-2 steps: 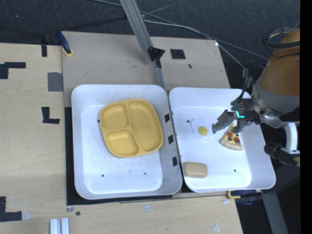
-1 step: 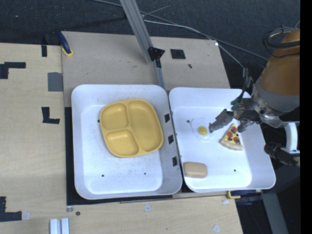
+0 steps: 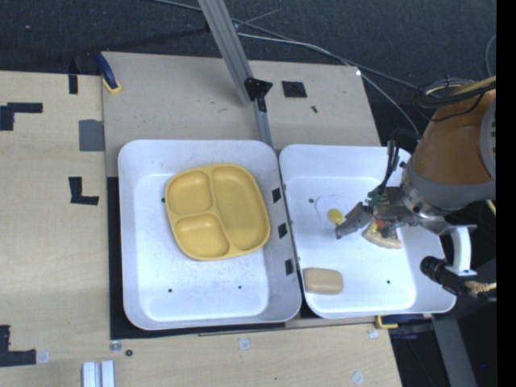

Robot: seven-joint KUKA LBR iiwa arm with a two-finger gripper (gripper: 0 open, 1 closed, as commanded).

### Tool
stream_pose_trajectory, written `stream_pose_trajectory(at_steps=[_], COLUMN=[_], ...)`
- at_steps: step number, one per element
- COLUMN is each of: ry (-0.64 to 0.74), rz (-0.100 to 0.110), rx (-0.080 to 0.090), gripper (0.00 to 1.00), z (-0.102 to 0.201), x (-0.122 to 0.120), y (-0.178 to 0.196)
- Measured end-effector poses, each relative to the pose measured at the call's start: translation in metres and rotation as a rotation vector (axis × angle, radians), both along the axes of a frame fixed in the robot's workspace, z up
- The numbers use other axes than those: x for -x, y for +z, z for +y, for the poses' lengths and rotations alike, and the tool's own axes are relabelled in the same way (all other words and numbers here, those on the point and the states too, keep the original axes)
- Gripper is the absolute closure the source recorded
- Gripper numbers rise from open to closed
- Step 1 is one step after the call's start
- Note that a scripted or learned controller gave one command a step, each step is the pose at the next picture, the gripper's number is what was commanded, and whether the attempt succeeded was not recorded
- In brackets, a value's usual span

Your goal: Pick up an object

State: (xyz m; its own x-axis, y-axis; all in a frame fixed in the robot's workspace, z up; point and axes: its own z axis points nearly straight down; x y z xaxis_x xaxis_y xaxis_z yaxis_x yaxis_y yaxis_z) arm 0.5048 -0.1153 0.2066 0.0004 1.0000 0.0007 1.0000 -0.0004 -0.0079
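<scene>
I have the gripper (image 3: 351, 224) low in the right bin (image 3: 322, 168), its fingers spread apart with nothing between them. The tan soap-like block (image 3: 322, 280) lies toward the bin's near wall, just left of the fingers, long axis running left-right. A small yellow piece (image 3: 334, 215) sits just beside the fingertips.

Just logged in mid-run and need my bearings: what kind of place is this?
Probably a robotics lab grasping bench: two white bins side by side on a board, a yellow divided plate as a test object, loose cables and the gripper reaching in.

Grey arm (image 3: 451, 185), orange band (image 3: 455, 147), dark pincer (image 3: 355, 220).
</scene>
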Motion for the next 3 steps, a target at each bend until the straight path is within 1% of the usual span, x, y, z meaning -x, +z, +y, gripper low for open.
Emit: stream_pose_trajectory(at_steps=[1,2,3], ry=[0.000,0.001,0.001], rz=[0.000,-0.005,-0.006], rx=[-0.001,0.001,0.001], gripper=[0.00,0.00,1.00], z=[0.000,0.001,0.001], x=[0.003,0.004,0.003], y=[-0.065,-0.118,-0.105])
